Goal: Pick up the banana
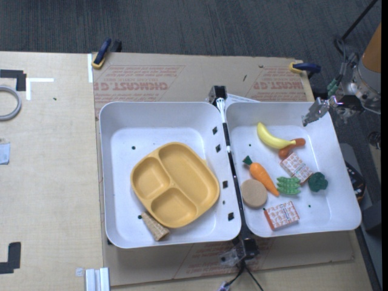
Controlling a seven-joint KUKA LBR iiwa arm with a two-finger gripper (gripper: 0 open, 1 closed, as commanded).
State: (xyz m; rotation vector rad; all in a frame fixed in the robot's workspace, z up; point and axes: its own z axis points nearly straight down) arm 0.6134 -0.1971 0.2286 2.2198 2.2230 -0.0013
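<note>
Banana [271, 137]: sitting in the right bin [339, 162], up toward the far end, lying on the white floor with its curve sagging toward the near side. Nothing is gripping it.
Right next to it: a small orange-red piece [292, 144] touches the banana's right tip, looks like a sausage or something similar, hard to say.
Just below that: a little red-and-white packet [297, 166], tilted.
Carrot [263, 176]: lies on a diagonal near the bin's left wall, green top pointing to the far left, tip heading down toward the green stuff.
Green stuff: a bean-pod-looking bunch [288, 185] touching the carrot's tip, and a broccoli floret [317, 182] just to its right.
Tan disc [253, 194]: round cookie-ish thing tucked under the carrot, near the left wall.
Second packet [281, 214]: another red-and-white one at the near end of the bin.
Gripper [316, 111]: hovering over the far right corner of the right bin, off to the right of the banana and well apart from it. Can't tell from here whether the jaws are apart or together, too small and dark.
Left bin [115, 162]: holds a yellow divided plate [174, 183] with three compartments, plus a brown block [154, 227] poking out under its near edge.
Bench: cardboard sheet [200, 80] under both bins.
</note>
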